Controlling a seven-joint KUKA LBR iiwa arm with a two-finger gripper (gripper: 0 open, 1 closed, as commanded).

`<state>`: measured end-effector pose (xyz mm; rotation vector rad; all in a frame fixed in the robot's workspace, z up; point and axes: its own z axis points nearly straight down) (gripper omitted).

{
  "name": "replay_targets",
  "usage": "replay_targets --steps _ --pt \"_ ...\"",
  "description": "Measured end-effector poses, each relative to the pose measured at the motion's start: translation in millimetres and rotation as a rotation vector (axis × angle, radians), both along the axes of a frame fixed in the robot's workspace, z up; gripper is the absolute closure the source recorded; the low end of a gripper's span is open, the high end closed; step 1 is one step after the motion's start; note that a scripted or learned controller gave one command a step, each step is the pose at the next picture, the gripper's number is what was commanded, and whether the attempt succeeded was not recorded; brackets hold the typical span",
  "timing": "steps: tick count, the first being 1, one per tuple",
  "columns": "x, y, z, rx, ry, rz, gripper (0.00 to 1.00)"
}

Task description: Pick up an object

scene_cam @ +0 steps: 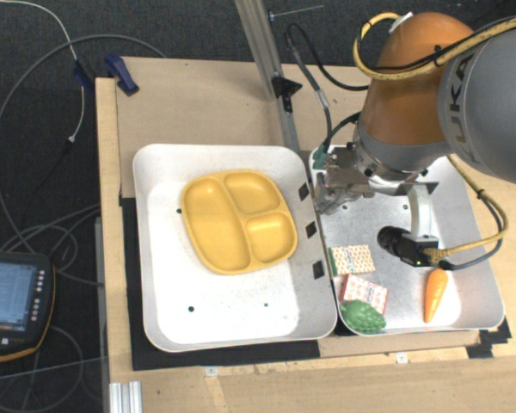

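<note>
Your gripper [331, 198] hangs at the right bin's [464, 231] upper-left corner; you cannot tell its state. The candidates lie lower: carrot [435, 293], green item [364, 316] and 2 small packets [353, 258] (crowded against the front-left wall). A descent here likely closes on bare floor or clips the rim. The yellow divided tray [238, 220] sits in the left bin [155, 256], well apart.

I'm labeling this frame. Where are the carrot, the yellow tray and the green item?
carrot [435, 292], camera view, middle of its orange body
yellow tray [213, 222], camera view, floor of its big compartment
green item [364, 317], camera view, its top
</note>
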<state>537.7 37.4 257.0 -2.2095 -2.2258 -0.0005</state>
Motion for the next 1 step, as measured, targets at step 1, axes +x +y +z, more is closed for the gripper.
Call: replay_targets --steps 1 --pt "-11.6 57.2 -1.8 -0.001 0.0 0.0 1.0"
